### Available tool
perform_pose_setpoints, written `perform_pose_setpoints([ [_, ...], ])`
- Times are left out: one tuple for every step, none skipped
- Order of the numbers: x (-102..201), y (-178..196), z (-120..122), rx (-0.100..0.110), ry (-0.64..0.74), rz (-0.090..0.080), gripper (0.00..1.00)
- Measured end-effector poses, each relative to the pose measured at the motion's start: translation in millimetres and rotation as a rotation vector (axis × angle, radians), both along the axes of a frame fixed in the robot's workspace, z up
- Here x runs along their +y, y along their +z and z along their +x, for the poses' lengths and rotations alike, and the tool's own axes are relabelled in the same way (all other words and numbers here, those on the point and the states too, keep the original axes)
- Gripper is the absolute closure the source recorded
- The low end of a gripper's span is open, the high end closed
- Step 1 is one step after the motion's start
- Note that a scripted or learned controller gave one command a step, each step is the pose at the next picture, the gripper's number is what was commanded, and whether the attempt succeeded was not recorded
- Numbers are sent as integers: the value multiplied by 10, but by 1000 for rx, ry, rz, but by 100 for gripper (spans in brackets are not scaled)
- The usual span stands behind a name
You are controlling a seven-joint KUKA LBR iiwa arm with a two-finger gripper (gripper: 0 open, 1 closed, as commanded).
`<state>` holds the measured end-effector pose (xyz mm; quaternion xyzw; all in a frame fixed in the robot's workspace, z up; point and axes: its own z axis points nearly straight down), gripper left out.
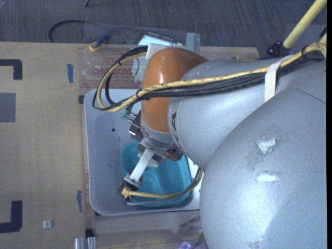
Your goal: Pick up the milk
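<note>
Looking down on white bin (101, 154), centre-left on tan bench (41, 139). Reaching in from the right with grey arm (259, 154), which covers the bin's right side and everything beyond it. Orange band (161, 87) over the bin's upper middle, wrist pointing down into it. Gripper (158, 152) low inside the bin, directly over a teal bowl-shaped thing (179, 183) in the near-right part. Touching the bowl or just clear of it: cannot tell. Released or clenched: cannot tell, hidden under the wrist. Milk location: cannot tell either, with this much of the bin under the arm. Left strip of the bin floor bare white apart from one small dark speck (113, 130). Yellow and black cables (106, 87) looping off the band across the bin's upper-left corner. Blue tape strips (70, 72) on the bench just left of the bin, black corner marks (13, 69) at the far left edge.
</note>
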<state>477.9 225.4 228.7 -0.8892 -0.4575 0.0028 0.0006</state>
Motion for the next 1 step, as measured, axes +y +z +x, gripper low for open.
perform_pose_setpoints([
  [-3, -22, 3, 0, 446, 2, 100],
])
